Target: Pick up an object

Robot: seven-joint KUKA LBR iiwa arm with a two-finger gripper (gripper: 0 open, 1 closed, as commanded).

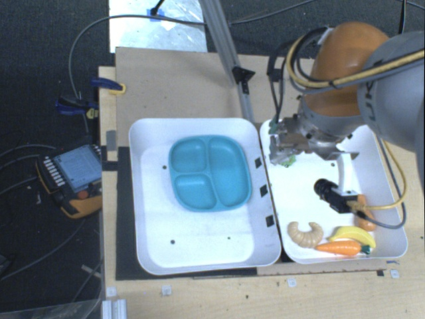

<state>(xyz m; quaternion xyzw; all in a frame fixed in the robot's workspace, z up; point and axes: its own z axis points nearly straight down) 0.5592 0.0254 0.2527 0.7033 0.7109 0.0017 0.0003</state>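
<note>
My gripper (281, 149) hangs over the far left corner of the right bin (302, 198), close to its left wall. A small green thing (288, 161) shows just below the gripper's tip; whether it is gripped or lying on the bin floor I cannot tell. Along the bin's near edge lie a tan curved croissant-like piece (305, 234), an orange carrot (339, 248) and a yellow banana (355, 234). These three sit well in front of the gripper, apart from it.
The left bin (199, 238) holds a blue divided plate (210, 172) in its far half. A grey pole (222, 32) slants in over the bench behind the bins. The arm's bulk covers the far right of the right bin.
</note>
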